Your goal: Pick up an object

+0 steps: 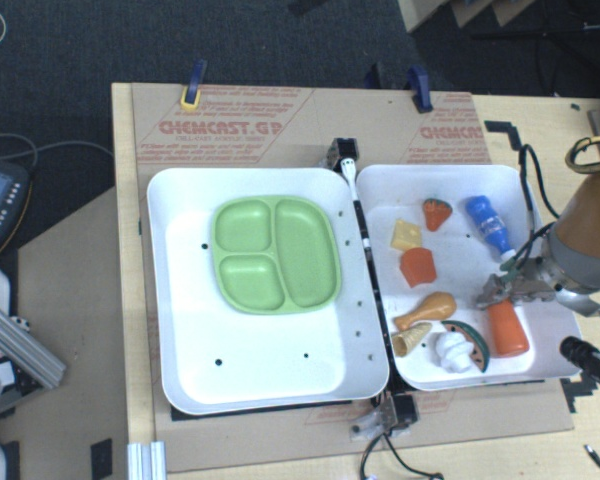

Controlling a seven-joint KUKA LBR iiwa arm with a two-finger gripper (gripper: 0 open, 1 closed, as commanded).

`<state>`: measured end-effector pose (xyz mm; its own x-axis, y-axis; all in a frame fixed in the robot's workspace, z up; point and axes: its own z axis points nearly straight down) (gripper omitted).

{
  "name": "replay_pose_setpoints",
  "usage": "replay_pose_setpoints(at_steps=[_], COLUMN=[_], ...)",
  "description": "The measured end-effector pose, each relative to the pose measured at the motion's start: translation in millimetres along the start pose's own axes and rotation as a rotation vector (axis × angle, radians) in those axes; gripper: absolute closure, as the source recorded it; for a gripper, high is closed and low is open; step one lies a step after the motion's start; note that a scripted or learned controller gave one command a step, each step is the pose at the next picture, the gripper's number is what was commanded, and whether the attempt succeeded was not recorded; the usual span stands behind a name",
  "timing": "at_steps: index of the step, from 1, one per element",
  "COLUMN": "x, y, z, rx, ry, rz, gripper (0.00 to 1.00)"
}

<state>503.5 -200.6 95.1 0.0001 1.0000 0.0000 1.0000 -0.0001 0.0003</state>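
Observation:
The right bin point(380, 183) holds a strawberry point(437, 212), a blue bottle point(488, 222), a yellow wedge point(406, 235), a red-orange block point(418, 266), a tan chicken drumstick point(426, 311), a white and green toy point(456, 348) and an orange carrot-like piece point(507, 329). My gripper point(508, 286) reaches in from the right edge and hangs low over the bin's right side, just above the orange piece and below the blue bottle. Nothing shows between its fingertips.
The left bin point(180, 298) holds a green divided plate point(276, 253). A black cable point(528, 173) runs along the right bin's far right rim. Clamps sit on the bench's back edge.

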Motion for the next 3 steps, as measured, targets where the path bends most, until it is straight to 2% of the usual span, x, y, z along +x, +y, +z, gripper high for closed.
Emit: replay_pose_setpoints(at_steps=[2, 3], x=[-9, -9], y=[-8, -7], z=[-105, -131], rx=[-0.005, -0.005], ry=[-0.004, -0.003], rz=[0.000, -0.001], gripper=[1.00, 1.00])
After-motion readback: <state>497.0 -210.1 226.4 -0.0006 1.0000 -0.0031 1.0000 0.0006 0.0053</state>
